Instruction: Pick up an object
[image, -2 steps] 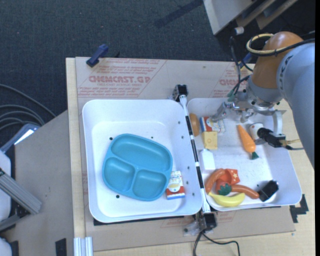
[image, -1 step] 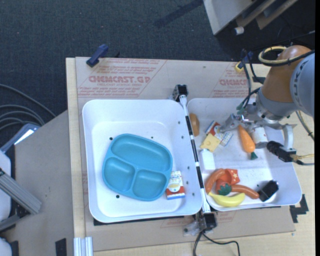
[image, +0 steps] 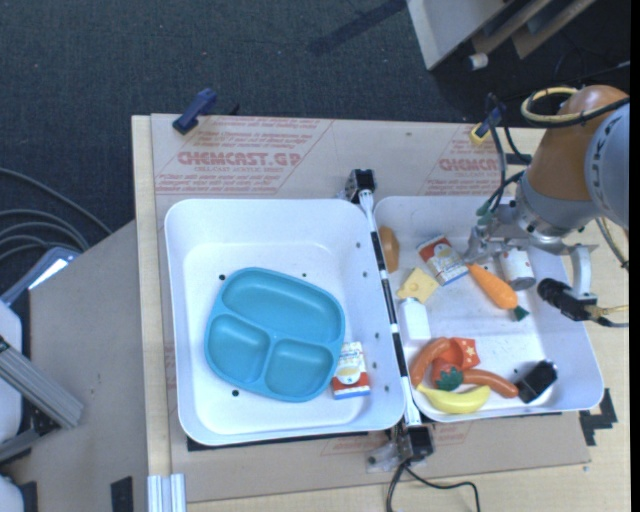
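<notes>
The gripper (image: 487, 243) hangs low over the far part of the right bin (image: 580, 345), under the grey wrist and orange band; whether it is open or closed on anything cannot be told from here. Just beside it, toward the near side, lies a carrot (image: 494, 286), slanting toward the bin's right wall. A small red-and-white carton (image: 443, 260) sits just left of the gripper, with a yellow cheese wedge (image: 419, 287) next to it. Nearer the front edge are a red pepper (image: 445, 357), a sausage (image: 488, 379), a banana (image: 456, 399) and a black block (image: 536, 380). The left bin (image: 190, 300) holds a blue tray (image: 272, 332) and a small carton (image: 351, 368) at the tray's right corner.
</notes>
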